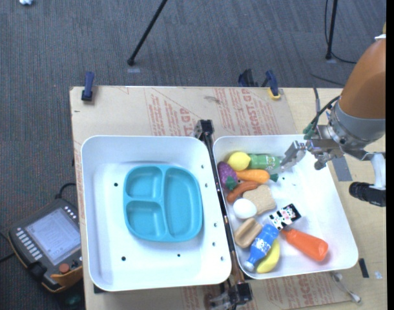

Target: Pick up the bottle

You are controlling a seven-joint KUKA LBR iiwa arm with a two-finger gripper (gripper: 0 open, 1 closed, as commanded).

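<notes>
1. We see the gripper over the far part of the right bin, reaching in from the right. Its tip sits just beside the right end of the green bottle.
2. We cannot tell how far the tool is open at this slant, nor whether it touches anything. We see nothing held in it.
3. Two bottles are candidates. The green one lies on its side at the far left of the right bin, next to the yellow lemon and just beyond the carrot. The blue bottle lies near the bin's near edge, leaning against the banana and beside the hot dog bun.
4. Both bottles rest in the bin; neither is lifted. We judge that the pick is not yet done.
5. Judged stage: approach to the green bottle, at or near the grasp point. Closing, lifting and clearing the clutter remain.
6. Other contents: egg, bread slice, orange bottle-shaped toy, small black-and-white carton.
7. The left bin holds a turquoise divided tray, well apart from the work.
</notes>
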